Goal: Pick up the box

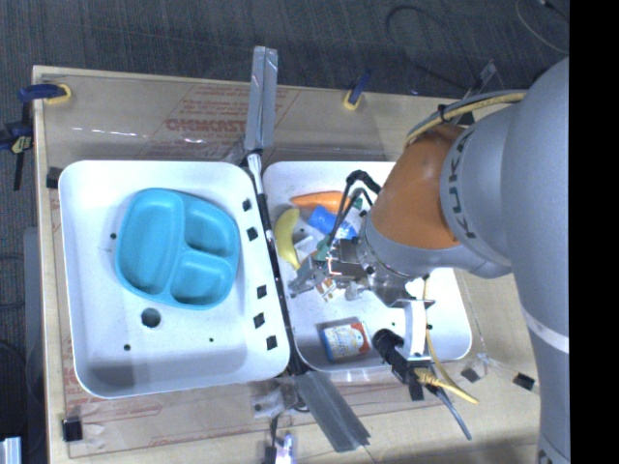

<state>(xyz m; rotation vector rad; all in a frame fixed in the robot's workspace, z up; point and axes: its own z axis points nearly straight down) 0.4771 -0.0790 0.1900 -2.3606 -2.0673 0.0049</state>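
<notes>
Down in the right bin (455, 341), a smooth white shallow tray with rounded corners, the gripper (327, 271) hangs low over a small heap of objects. Its metal fingers are lost against the clutter beneath them, so I cannot tell how wide they stand or whether anything sits between them. Just beyond the gripper, toward the bin's far wall, lies a tapered orange carrot (319, 200); next to it on the divider side curves a glossy yellow banana (286, 238), and between them shows a blue piece (323, 220) whose shape is unclear. On the near side of the gripper, close to the bin's front wall, lies a short can (343, 340) with a printed label and a pale end. No plainly box-shaped object can be made out; it may be under the wrist.

The arm enters from the right, its thick grey link (527, 182) bending into the rounded orange band (416, 196), with the wrist pitched down and leftward. Black and yellow cables trail along it.

Across the divider from the gripper, the left bin (87, 259) holds a smooth turquoise divided plate (179, 247), with three compartments.
</notes>
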